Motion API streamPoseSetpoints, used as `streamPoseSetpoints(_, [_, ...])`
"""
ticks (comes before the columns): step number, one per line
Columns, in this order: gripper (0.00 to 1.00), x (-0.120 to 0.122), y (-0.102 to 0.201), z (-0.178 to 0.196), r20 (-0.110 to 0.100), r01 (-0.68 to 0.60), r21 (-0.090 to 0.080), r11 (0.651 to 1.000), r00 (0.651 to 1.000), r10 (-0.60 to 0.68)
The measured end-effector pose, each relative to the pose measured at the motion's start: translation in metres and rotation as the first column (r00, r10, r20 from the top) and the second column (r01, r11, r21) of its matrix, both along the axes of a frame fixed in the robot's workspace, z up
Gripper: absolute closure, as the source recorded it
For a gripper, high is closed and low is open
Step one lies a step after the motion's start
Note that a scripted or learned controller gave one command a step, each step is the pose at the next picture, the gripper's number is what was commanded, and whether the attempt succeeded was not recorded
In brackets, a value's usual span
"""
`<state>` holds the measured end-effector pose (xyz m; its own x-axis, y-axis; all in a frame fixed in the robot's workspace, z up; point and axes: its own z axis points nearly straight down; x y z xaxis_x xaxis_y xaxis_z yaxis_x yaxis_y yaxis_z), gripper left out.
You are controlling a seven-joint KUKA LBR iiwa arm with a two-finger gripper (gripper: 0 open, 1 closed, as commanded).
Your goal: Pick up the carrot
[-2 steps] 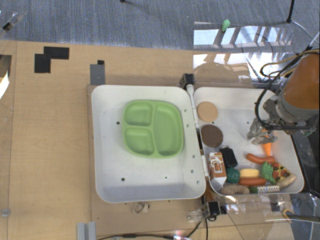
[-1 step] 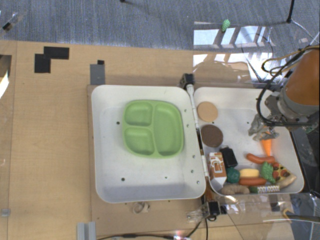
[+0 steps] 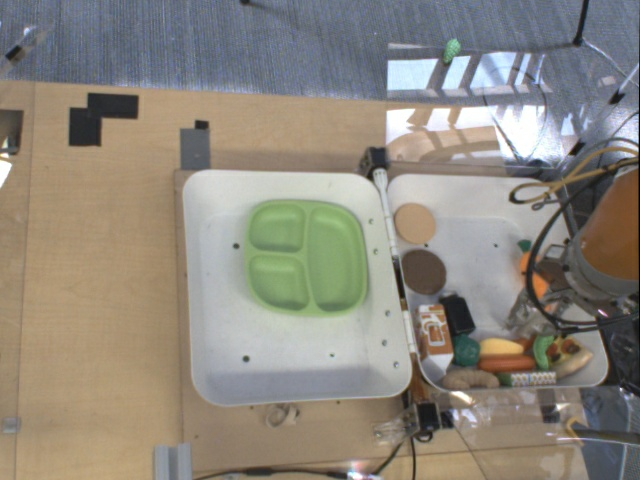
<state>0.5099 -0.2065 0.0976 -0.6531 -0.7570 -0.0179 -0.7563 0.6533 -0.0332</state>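
Note:
The carrot (image 3: 531,271) looks like an orange piece with a small green tip. It lies at the right side of the right bin (image 3: 470,230), partly behind black cables. The arm's grey wrist and orange band (image 3: 612,230) come in from the right edge, right beside it. The gripper (image 3: 527,313) hangs low just in front of the carrot, over the bin floor, and cables and the wrist hide much of it. I see nothing held in it.
Along the right bin's front wall lie a yellow banana (image 3: 502,347), a red-orange sausage-like piece (image 3: 505,364), a green piece (image 3: 466,350), a small carton (image 3: 433,330) and a black block (image 3: 459,315). Two round discs (image 3: 415,223) (image 3: 424,271) sit at its left. The left bin (image 3: 215,368) holds a green divided plate (image 3: 305,256).

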Motion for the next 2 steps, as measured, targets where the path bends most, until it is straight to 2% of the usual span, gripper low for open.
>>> streamPoseSetpoints(1, [1.00,0.072,0.093,0.087,-0.008,0.062,0.014,0.998,0.998,-0.062])
streamPoseSetpoints(2, [1.00,0.099,0.044,0.202,-0.015,-0.259,0.001,0.966,0.966,0.259])
